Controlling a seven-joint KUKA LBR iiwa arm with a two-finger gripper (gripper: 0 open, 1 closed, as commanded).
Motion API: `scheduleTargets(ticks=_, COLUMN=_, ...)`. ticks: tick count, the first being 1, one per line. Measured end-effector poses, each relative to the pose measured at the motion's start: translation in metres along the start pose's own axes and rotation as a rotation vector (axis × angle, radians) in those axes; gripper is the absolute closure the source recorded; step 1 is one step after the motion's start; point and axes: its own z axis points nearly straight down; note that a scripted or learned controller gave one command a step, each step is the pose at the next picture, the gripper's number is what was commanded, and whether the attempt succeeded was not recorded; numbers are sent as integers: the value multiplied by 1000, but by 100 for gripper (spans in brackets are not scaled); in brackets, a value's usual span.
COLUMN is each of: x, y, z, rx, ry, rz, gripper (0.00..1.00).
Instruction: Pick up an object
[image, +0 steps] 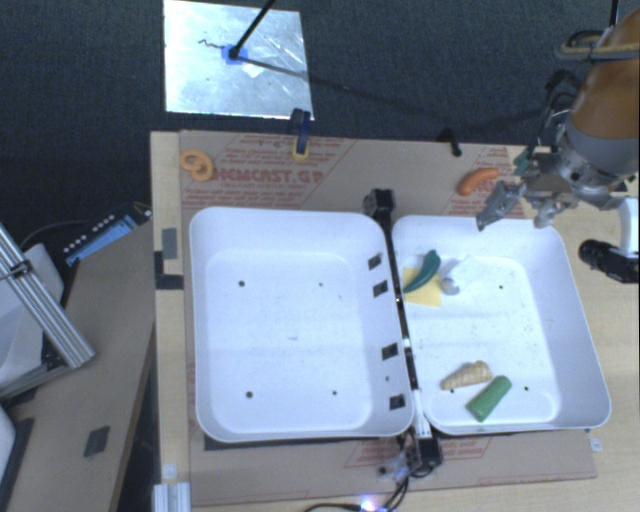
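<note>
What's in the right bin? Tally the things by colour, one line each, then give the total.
Green: 2, the curved dark green piece near the divider and the green block at the front.
Yellow: 1, the flat yellow piece.
Tan: 1, the ridged tan piece.
White or grey: 1, a small pale item, too small to identify.
Total: 5

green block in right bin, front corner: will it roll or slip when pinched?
The green block looks flat-sided and elongated, so probably won't roll. Its smooth finish may slip in a shallow pinch. It lies touching or nearly touching the tan piece, so a push could shift both.
</note>
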Motion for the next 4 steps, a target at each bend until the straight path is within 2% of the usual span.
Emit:
scheduleTargets(ticks=1, x=32, y=43, z=159, rx=6, ry=2, rz=-5, gripper=0)
scheduleTargets(ticks=2, x=30, y=44, z=139, rx=-4, ry=1, rz=-4, gripper=100)
scheduleTargets(ticks=3, x=71, y=46, z=-52, rx=-19, ry=0, rz=-6, gripper=100)
scheduleTargets(ticks=4, x=133, y=29, z=-154, rx=-10, ry=2, rz=-7, gripper=100)
